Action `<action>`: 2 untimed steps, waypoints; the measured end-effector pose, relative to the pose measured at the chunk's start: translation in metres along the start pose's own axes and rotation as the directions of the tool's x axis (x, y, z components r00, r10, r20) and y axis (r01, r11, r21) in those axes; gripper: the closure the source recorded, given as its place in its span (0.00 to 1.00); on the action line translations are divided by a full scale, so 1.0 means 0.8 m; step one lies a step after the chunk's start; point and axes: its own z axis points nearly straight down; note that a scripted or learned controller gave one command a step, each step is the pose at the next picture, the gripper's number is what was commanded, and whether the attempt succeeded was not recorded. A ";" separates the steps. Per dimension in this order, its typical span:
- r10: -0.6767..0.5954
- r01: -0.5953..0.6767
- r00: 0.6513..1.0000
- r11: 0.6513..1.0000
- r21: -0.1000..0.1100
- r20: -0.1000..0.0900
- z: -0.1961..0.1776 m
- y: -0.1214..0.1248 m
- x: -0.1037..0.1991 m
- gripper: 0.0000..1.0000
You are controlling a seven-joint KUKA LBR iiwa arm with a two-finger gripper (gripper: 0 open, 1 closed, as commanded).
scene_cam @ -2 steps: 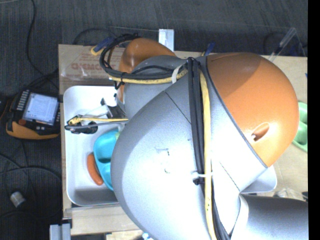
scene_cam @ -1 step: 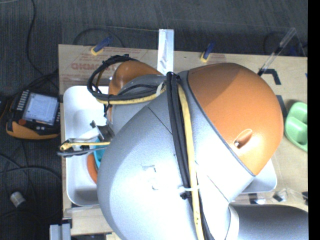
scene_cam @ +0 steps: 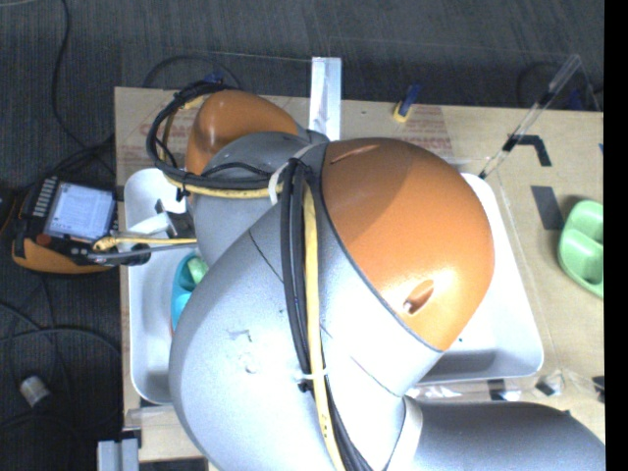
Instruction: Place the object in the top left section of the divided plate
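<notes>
Arm [scene_cam: 353, 302]: grey with orange bands, reaching from the near right across both bins and hiding most of them.
Claw: hidden beneath the arm's own body; wide or narrow, cannot tell.
Cables [scene_cam: 294, 263]: a black and yellow bundle runs along the arm, looping at its far left end.
Left bin [scene_cam: 147, 351]: its white left wall and near left corner show beside the arm.
Object: something blue and green [scene_cam: 186, 281] peeks out in the left bin, touching the arm's edge; what it is cannot be told.
Divided plate: cannot be made out.
Right bin [scene_cam: 520, 332]: a strip of its right rim shows.
Worktop [scene_cam: 549, 145]: tan board; a green plastic item [scene_cam: 586, 243] lies at its right edge.
</notes>
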 end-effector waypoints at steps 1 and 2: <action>0.099 -0.099 0.995 0.995 0.002 -0.001 0.000 0.000 0.003 1.00; 0.100 -0.099 0.994 0.995 -0.009 0.034 -0.064 0.026 0.055 1.00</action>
